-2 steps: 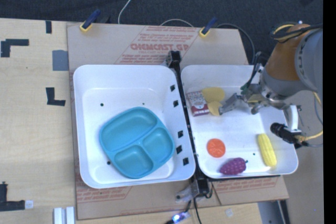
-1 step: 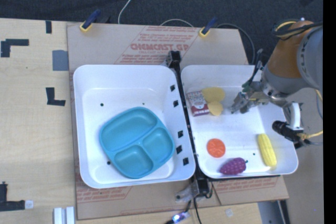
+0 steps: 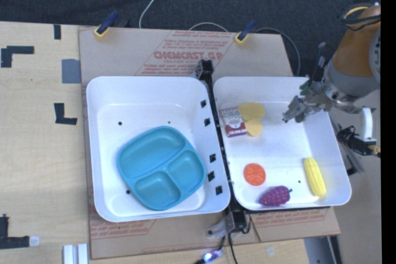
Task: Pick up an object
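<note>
Right bin [image 3: 322,133], contents & effector:

- Gripper [image 3: 296,113]: over the far-right part of the bin, arm entering from the right. Nothing seen between the fingers. Whether they are spread or pressed together: can't tell, too small & dark.
- Yellow pieces [image 3: 252,115]: two pale yellow shapes touching each other, far-left area of the bin, directly left of the gripper at abt the same depth. Nearest candidates. No clear long axis.
- Small carton [image 3: 232,122]: red/white, touching the yellow pieces on their left, close to the divider wall. Long axis runs roughly near–far.
- Orange round item [image 3: 254,174]: near-left of the gripper, apart from the rest.
- Purple grapes [image 3: 275,196]: at the near wall, just beside the orange item.
- Corn cob [image 3: 315,177]: near-right, long axis near–far w/ slight tilt; lies nearer than the gripper & a little right of it.

Left bin [image 3: 99,102]: blue divided plate [image 3: 161,167], well apart from the gripper.

Judgement: key relation = yellow pieces lie straight left of the gripper; a leftward shift & descent would reach them. The carton crowding them could spoil a clean pinch.
</note>
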